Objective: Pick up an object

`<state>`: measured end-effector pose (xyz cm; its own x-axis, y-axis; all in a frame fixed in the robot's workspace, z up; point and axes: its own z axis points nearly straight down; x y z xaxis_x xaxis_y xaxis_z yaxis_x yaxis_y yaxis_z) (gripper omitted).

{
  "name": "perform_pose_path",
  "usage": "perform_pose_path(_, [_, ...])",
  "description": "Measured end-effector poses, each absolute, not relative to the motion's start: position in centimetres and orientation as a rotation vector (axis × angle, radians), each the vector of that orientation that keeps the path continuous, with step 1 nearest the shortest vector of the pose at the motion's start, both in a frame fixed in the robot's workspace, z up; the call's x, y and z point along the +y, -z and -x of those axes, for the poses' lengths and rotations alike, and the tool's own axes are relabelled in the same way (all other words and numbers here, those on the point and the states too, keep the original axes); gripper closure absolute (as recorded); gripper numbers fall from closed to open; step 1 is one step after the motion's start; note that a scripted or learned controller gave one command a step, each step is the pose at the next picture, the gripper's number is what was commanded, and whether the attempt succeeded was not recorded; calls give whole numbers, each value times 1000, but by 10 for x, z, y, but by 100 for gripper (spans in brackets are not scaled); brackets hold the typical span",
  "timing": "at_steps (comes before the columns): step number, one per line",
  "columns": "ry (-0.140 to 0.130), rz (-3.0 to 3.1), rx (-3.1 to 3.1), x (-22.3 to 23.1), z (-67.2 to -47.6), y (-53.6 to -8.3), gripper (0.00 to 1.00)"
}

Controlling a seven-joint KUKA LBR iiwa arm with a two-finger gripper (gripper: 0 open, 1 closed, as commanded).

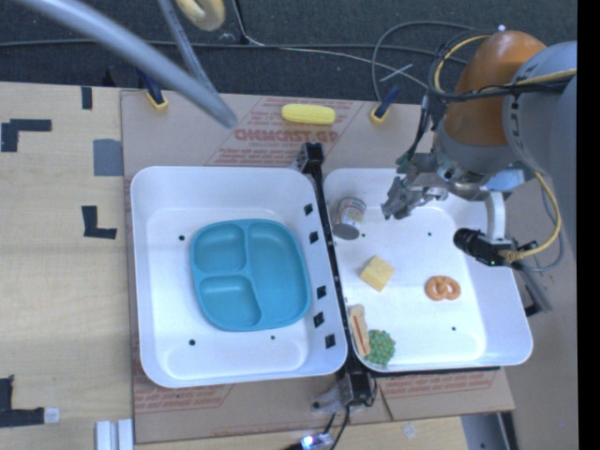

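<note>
My gripper (397, 206) hangs over the upper middle of the right bin (487, 340), its dark fingers pointing down and to the left. A small metal can (349, 216) lies just left of it, near the bin's left wall, apart from the fingers. Below sit a yellow cheese-like block (377, 273), an orange pretzel (442, 289), a green broccoli piece (380, 346) and a hot dog (358, 327) at the lower left corner. Nothing shows between the fingers.
The left bin (159, 345) holds a blue divided plate (250, 274). A yellow banana-shaped toy (307, 113) lies on the cardboard behind the bins. A black divider (323, 251) runs between the bins. Cables loop behind the arm at the upper right.
</note>
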<state>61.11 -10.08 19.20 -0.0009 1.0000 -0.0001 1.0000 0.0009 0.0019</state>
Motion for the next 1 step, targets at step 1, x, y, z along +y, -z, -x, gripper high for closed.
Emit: perform_pose_path(1, [-4,-2217,2220,-102,-622,-247,100])
